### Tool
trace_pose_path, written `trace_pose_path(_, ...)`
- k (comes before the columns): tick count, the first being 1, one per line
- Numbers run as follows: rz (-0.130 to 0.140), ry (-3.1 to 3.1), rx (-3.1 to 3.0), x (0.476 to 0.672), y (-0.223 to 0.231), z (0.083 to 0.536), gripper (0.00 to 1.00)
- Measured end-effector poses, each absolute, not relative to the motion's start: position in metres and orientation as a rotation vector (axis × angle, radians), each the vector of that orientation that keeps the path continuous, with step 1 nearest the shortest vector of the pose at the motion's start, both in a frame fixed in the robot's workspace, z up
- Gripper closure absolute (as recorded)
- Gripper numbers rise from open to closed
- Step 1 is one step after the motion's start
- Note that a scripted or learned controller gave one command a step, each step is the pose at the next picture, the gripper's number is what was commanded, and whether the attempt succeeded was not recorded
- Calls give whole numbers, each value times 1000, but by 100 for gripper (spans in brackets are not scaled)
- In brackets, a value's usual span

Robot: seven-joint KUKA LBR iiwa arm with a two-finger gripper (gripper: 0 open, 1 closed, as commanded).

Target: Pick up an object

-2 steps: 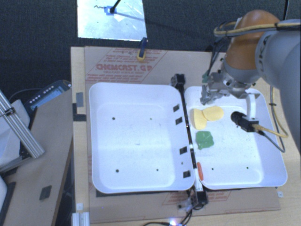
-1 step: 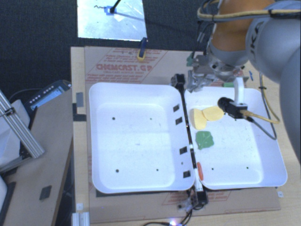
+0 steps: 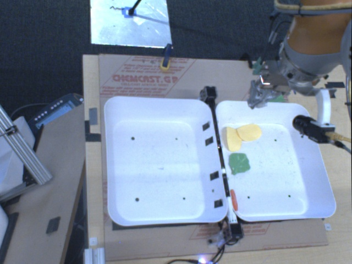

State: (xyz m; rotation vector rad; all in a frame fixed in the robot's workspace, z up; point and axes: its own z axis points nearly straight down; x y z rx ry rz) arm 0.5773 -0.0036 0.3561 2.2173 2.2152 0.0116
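Two white bins are lying side by side; the right bin (image 3: 308, 197) is holding two yellow pieces (image 3: 242, 135), one green piece (image 3: 239, 163) and one orange piece (image 3: 234, 200). The arm is hanging over that bin's far rim, gripper (image 3: 258, 99) pointing down, whether its jaws are parted or closed being impossible to tell.

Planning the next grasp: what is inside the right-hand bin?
The right bin holds two overlapping yellow pieces, a green piece and a small orange item near its left wall. How the yellow pieces overlap is unclear.
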Motion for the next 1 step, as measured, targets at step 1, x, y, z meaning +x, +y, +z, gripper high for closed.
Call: trace_pose_path(1,17,2238,2201,541,105,423,100)
